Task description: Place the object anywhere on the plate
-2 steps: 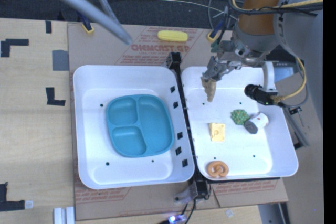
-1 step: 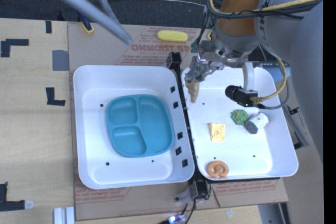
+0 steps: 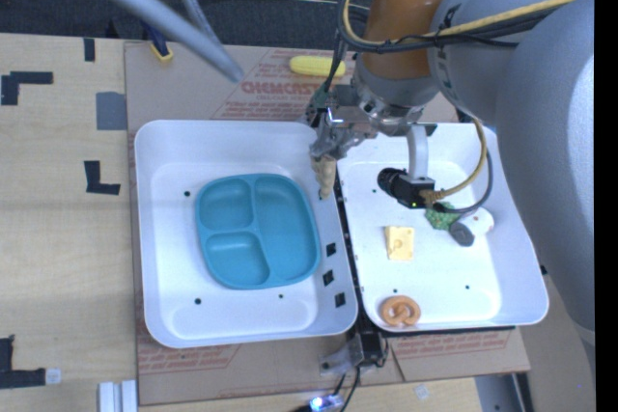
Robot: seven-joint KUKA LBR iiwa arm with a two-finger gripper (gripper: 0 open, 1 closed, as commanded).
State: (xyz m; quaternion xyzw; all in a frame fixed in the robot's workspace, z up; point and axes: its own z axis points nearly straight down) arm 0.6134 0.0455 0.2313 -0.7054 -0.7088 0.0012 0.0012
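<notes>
The blue plate (image 3: 257, 231), with three compartments, lies in the left bin (image 3: 164, 159). My gripper (image 3: 326, 163) hangs over the ridge between the two bins, just past the plate's upper right corner. A small tan object (image 3: 326, 179) pokes down from between its fingers, so the gripper is shut on it. The object hangs above the bin edge, off the plate. The wrist and the orange band hide the upper part of the gripper.
In the right bin (image 3: 512, 294) lie a yellow cheese-like piece (image 3: 399, 242), a brown pretzel-shaped piece (image 3: 400, 310) and a small green and grey item (image 3: 451, 223). A yellow banana-like toy (image 3: 311, 66) rests on the cardboard behind the bins.
</notes>
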